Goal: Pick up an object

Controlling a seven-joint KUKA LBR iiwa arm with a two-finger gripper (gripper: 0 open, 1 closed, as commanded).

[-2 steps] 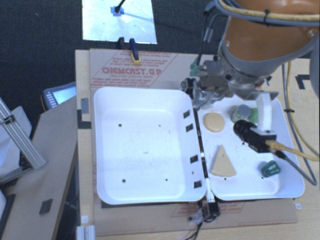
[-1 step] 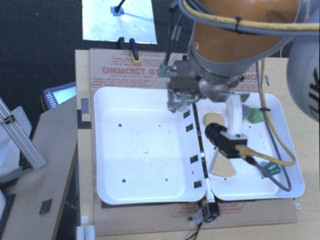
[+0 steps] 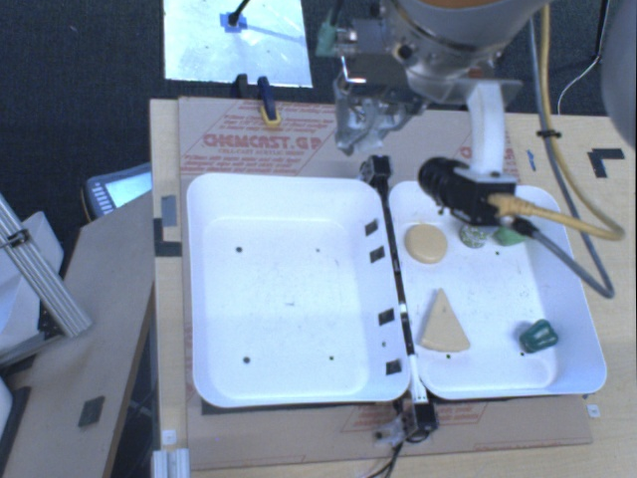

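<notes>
- Wedge, tan, triangular (image 3: 443, 324): lies flat in right bin (image 3: 567, 297), near the divider side, toward the front. Prob. light, stiff (foam or wood, can't tell which). Flat faces, straight sloped edges; best hold looks like across the two long edges, mid-body where it's narrower than the base. Tip too thin, base may be too wide for the jaws.
- Disc, tan, round (image 3: 426, 243): same bin, just behind the wedge, apart from it. Low profile, smooth rim; likely light but could slip out if pinched off-centre. Take across the diameter.
- Green piece (image 3: 538, 337): small, dark green, front right corner of right bin, near the wall. Shape unclear; wall may crowd one finger.
- Small greenish-clear item (image 3: 474, 235): beside the disc, partly under the black fitting; too blurred to ID.
- Left bin (image 3: 199, 267): white, shallow, beside the right one, sharing the divider.
- Gripper (image 3: 363, 127): sits behind the bins over the cardboard, well apart from every object. Jaw state: can't tell, metal parts blur together.
- Black fitting w/ yellow hose (image 3: 557, 219): overhangs rear of right bin; could foul a descent on the disc.
</notes>
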